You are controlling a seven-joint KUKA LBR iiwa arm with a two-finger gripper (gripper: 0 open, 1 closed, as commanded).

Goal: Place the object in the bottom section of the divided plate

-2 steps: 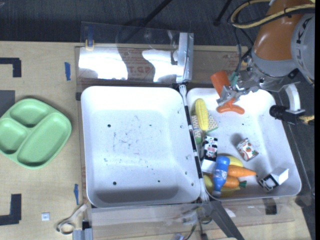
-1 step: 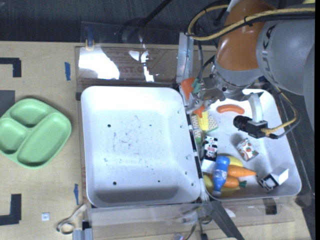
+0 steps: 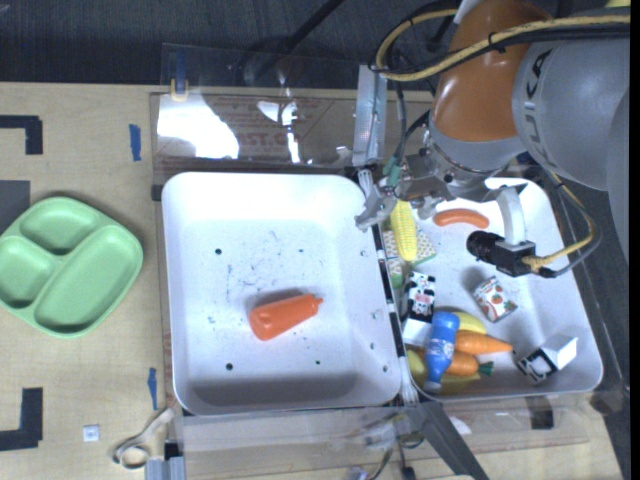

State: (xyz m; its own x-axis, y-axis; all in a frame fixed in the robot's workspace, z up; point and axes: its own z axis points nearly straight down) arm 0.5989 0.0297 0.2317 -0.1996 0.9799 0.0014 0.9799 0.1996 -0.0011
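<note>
Two bins: side by side on the surface; left bin, right bin.
Target object: orange carrot, lying alone mid-floor of the left bin.
Destination: green divided plate, on the surface left of the bins, well apart from the carrot.
Jaws: gripper over the wall between bins; open or closed, cannot tell.
Right-bin clutter: corn cob, sausage, toys.
Advice: descend centred on the carrot, close across its narrow width, clear the rim before crossing.

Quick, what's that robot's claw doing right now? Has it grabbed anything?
Gripper: over the divider between the two bins, beside the corn cob; whether it grips anything cannot be told.
</note>
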